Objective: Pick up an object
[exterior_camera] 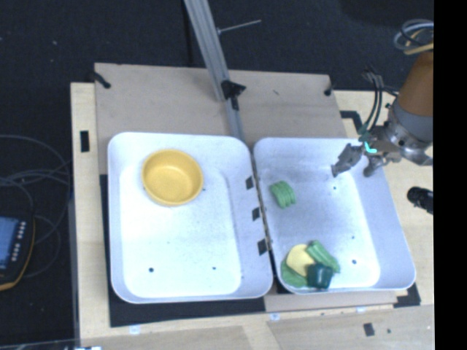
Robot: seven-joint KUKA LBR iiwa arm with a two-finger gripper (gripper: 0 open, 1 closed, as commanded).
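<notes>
Camera view puts the desk [306, 334] under two white bins side by side, and your trouble starts with the right bin [343, 162]: the hand [357, 159] hangs over its upper right rim, so a straight drop from there would likely land on the wall or on bare floor and come up with nothing. The fingers look spread, with a gap between the two dark tips and nothing between them, so count the hand as released.

Next in size, the yellow bowl [172, 176] sits in the upper left part of the left bin [182, 268], well apart from the hand and across the divider. Its smooth round wall may be too wide for the hand, and a pinch on the rim could slip off.

The cluster in the right bin's lower left corner is the harder risk. A yellow piece [296, 257], a light green piece [322, 254] and a dark green block [319, 275] lie touching one another and hard against the bin wall. Fingers coming down there could strike the wall, or nudge one piece into its neighbour and close on neither.

The small green ribbed object [282, 193] is your best target, I judge. It lies alone near the divider, left of and a little below the hand, with open floor around it. Its small size means a slight miss closes on air.
</notes>
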